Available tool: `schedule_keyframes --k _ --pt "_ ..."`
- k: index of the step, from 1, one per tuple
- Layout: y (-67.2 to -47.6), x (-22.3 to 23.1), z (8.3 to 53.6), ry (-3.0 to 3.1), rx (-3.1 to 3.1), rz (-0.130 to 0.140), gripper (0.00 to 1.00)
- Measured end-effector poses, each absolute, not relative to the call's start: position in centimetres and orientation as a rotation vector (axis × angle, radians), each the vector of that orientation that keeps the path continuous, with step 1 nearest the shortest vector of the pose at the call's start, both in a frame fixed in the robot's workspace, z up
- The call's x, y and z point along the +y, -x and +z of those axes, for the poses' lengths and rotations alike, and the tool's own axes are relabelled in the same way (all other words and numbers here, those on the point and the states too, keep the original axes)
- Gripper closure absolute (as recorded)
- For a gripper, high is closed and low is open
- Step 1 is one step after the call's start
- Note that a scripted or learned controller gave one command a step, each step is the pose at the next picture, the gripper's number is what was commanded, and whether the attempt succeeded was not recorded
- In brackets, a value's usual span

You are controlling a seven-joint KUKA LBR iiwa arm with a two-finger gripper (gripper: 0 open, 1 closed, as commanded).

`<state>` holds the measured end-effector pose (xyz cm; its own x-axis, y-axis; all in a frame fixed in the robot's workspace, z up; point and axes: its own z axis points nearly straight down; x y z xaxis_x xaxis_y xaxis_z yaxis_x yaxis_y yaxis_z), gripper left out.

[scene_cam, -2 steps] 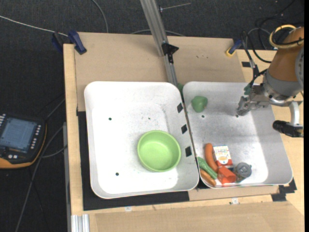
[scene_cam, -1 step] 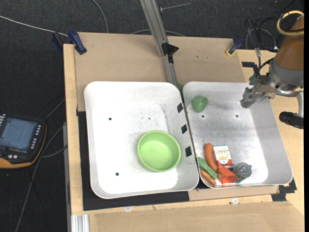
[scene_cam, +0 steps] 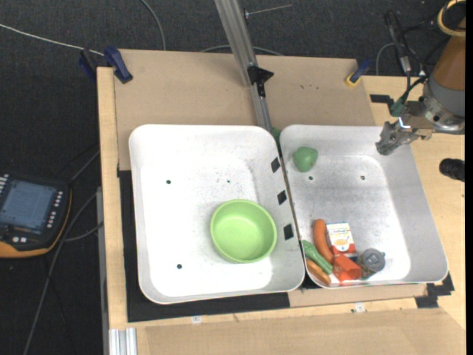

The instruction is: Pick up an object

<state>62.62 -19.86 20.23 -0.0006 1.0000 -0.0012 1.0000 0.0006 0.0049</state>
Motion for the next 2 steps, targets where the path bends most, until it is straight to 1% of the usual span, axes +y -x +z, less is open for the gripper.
schedule_keyframes --k 1,2 --pt "-62.7 -19.9 25.6 -2.218 2.218 0.005 1.00" --pt "-62.0 -14.0 26.2 -2.215 2.226 0.004 1.00"
